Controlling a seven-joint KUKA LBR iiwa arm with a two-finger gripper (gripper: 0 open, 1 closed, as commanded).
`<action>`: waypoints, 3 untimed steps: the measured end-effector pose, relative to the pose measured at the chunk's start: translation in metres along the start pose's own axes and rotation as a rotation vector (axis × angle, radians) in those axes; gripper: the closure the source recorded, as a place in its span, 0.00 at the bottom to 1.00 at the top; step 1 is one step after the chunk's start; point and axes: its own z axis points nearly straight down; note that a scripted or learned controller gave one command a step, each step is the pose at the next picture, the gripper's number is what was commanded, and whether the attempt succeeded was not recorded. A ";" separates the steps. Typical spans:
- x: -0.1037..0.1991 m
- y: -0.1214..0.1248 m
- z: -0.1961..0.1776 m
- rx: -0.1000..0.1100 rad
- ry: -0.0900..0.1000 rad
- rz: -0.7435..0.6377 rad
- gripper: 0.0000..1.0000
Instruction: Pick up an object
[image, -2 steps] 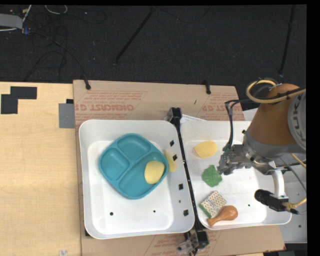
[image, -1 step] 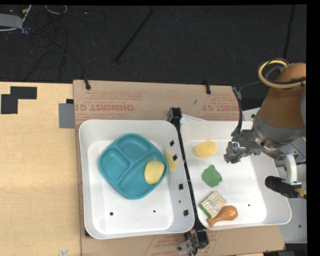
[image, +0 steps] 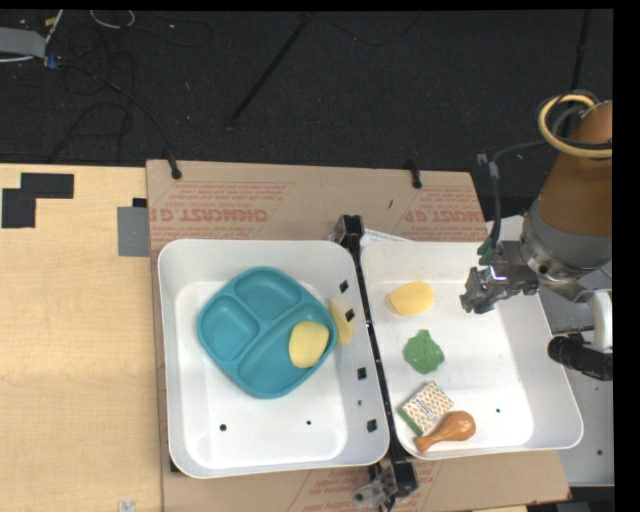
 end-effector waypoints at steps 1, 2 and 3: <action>0.044 0.016 0.020 0.007 0.002 -0.003 1.00; 0.094 0.029 0.038 0.008 0.002 -0.004 1.00; 0.137 0.044 0.035 0.004 0.002 -0.004 1.00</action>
